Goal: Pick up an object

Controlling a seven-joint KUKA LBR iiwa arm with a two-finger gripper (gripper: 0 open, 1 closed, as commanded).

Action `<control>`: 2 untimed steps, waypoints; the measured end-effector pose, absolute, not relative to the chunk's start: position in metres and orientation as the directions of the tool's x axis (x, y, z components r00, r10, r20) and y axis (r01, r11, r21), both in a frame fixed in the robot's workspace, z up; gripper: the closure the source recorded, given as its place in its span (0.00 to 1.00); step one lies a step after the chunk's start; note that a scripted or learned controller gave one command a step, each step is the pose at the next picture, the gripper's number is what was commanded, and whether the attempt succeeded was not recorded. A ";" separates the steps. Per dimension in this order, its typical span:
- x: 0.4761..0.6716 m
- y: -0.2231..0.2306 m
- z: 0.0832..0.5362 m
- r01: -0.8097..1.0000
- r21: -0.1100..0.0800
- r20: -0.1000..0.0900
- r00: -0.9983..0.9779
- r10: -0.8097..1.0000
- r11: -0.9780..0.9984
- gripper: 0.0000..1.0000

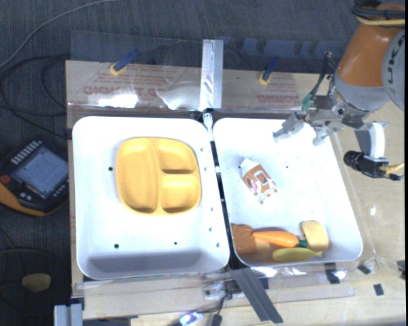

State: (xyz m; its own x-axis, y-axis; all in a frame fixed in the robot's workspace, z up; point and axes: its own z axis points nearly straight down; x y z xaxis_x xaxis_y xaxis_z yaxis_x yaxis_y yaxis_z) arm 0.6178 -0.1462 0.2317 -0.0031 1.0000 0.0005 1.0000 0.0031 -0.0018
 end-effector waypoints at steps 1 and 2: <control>0.622 -0.128 0.121 0.989 0.037 -0.008 -0.141 0.990 0.141 0.00; 0.609 -0.098 0.090 0.970 0.012 -0.006 -0.244 0.970 0.244 0.00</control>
